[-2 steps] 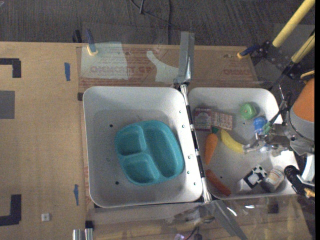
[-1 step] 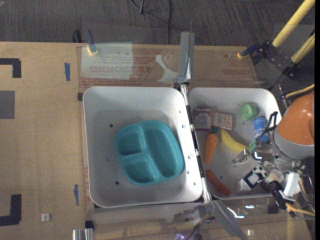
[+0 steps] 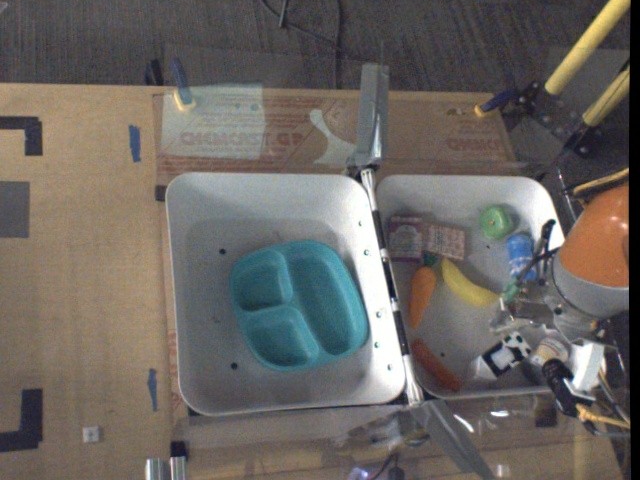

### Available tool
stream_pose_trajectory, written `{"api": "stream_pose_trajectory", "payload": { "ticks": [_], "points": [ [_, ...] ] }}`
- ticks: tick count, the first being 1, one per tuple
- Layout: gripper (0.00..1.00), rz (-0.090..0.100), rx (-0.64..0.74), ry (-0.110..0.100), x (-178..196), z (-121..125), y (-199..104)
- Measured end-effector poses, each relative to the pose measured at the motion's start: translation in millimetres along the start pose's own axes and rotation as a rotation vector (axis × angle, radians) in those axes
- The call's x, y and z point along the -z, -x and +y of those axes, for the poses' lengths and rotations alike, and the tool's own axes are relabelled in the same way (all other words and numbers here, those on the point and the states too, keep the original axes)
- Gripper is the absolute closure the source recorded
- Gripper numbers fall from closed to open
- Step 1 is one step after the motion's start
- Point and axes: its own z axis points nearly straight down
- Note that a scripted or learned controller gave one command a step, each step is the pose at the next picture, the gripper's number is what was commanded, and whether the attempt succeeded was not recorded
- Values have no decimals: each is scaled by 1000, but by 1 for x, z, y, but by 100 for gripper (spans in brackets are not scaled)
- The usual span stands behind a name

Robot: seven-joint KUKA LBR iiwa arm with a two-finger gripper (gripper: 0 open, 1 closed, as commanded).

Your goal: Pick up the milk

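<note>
At the lower right of the frame, the hand hangs over the right bin, just beside the milk; whether it is open or closed I cannot tell.

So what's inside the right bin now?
In the right bin: carrot, banana, green round thing, blue bottle, two pink boxes, a red sausage-like piece, a black-and-white carton. The arm covers its right side; anything beneath is hidden.

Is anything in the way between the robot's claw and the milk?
Nothing visible is. The gripper hangs right beside the milk, in the lower right corner of the right bin. The banana lies off to the gripper's left in the picture and the blue bottle lies beyond it, so neither is between them.
</note>
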Motion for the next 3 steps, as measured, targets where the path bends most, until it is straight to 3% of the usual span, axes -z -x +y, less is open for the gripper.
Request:
{"api": "stream_pose_trajectory", "payload": {
  "ticks": [1,2,3],
  "points": [
    [0,0,0,0,0,0,0],
    [0,6,360,-3,-7,1,13],
    [0,6,458,-8,55,2,28]
  ]
}}
